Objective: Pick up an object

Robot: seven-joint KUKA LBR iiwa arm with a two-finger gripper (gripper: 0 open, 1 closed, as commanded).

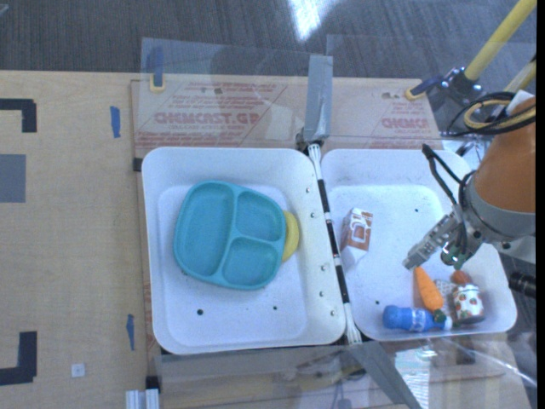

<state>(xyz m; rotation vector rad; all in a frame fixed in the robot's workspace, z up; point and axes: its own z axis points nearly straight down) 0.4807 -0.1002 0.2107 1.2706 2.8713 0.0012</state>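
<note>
Arm: grey with an orange band, reaching in from the right edge of the frame over the right bin (375, 170).
Gripper (436, 250): low over the right bin's lower right part, just above the carrot.
Fingers: whether they are open or closed cannot be told; nothing is seen between them.
Carrot (427, 290): orange toy, lying near the bin's lower right corner.
Blue bottle (405, 318): lying along the bin's lower edge, just below the carrot.
Round patterned object (466, 303): right of the carrot, close to it.
Small carton (358, 229): white and orange, left part of the right bin.
Left bin (170, 313): holds a teal divided plate (230, 235) with a yellow object (291, 235) at its right edge.
Surface (68, 228): light wood.
</note>
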